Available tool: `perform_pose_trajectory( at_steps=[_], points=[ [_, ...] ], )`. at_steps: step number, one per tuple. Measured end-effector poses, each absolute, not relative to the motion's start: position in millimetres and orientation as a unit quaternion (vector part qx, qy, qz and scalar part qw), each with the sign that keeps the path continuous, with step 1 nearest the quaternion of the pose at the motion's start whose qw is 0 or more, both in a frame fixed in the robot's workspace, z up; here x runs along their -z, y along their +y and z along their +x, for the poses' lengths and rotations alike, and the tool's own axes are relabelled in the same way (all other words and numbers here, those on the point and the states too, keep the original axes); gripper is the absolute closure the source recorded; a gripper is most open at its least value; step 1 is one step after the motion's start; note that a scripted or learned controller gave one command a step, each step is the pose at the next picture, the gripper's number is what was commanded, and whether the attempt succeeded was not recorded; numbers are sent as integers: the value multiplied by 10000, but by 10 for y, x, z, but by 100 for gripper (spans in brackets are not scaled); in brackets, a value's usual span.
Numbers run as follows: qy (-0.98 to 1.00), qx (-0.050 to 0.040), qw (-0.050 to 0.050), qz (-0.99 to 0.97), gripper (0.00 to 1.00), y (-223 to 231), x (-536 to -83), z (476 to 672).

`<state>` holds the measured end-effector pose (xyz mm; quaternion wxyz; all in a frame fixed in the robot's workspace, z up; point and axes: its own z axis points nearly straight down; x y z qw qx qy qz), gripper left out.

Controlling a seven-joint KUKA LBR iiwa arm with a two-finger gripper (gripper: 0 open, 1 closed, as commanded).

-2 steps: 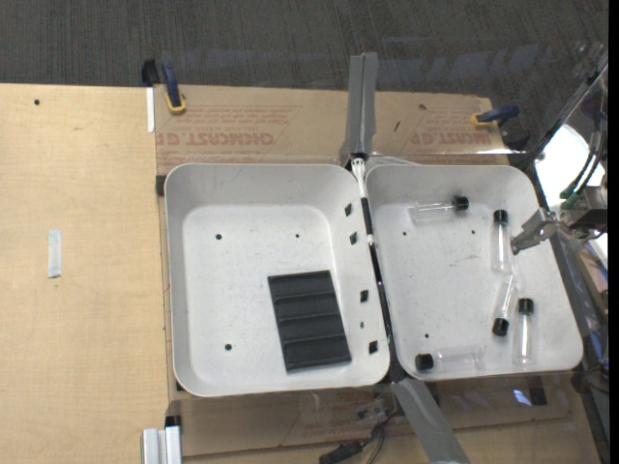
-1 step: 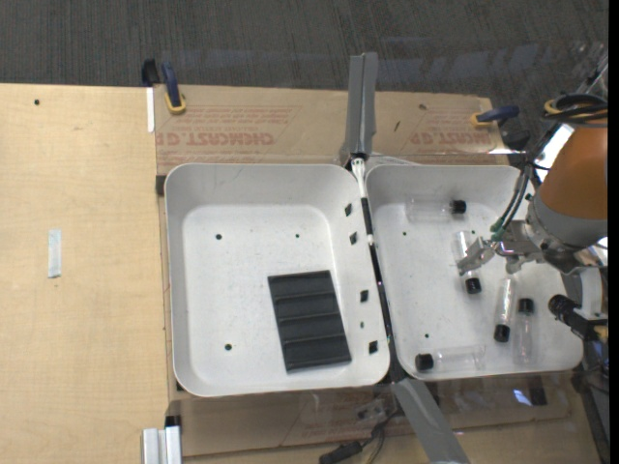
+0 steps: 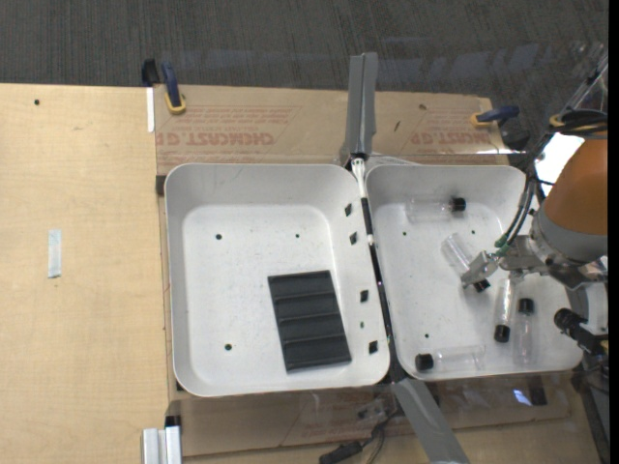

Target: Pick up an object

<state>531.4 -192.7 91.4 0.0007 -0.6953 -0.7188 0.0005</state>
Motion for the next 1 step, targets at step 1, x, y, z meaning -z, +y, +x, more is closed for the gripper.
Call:
perform_pose_trajectory(
  at_steps=[1],
  points=[
    [-7179, -6, 8, -6962, 100, -1933, -1005, 5313]
  ],
)
